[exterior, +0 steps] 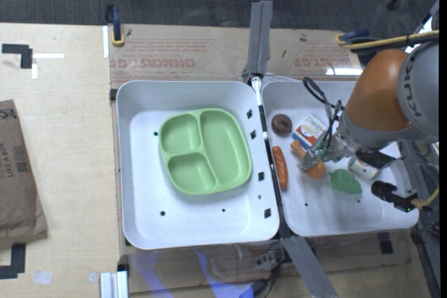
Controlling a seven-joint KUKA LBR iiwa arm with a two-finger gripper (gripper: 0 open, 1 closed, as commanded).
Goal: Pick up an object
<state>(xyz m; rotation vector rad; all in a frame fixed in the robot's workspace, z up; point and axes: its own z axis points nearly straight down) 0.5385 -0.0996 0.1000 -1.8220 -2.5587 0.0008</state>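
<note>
Orange food piece (317, 172) lies on the floor of the right bin (349, 228), a little toward 9 o'clock of that bin's middle. The gripper (309, 162) is low over it, its tip at the piece's 10 o'clock edge and touching it or nearly so. From this slant I cannot tell whether the gripper is open or closed, nor whether it has hold of anything. The grey arm with its orange band (380, 98) comes in from 3 o'clock and covers much of the bin's 2 o'clock part.

Around the gripper lie 4 other things. A reddish sausage (280, 167) lies at 9 o'clock of it, lengthwise along the wall shared by the 2 bins. A brown donut (281, 124) sits at 11 o'clock, apart from the sausage's upper end. A white and orange packet (311, 128) lies at 12 o'clock, close to the gripper's body. A green leaf-like piece (346, 183) lies at 4 o'clock, just beside the orange piece. The packet and the leaf crowd the spot most closely.

The left bin (140, 220) bears a pale green plate (206, 150) with 3 compartments, near its middle and well apart from the gripper.
</note>
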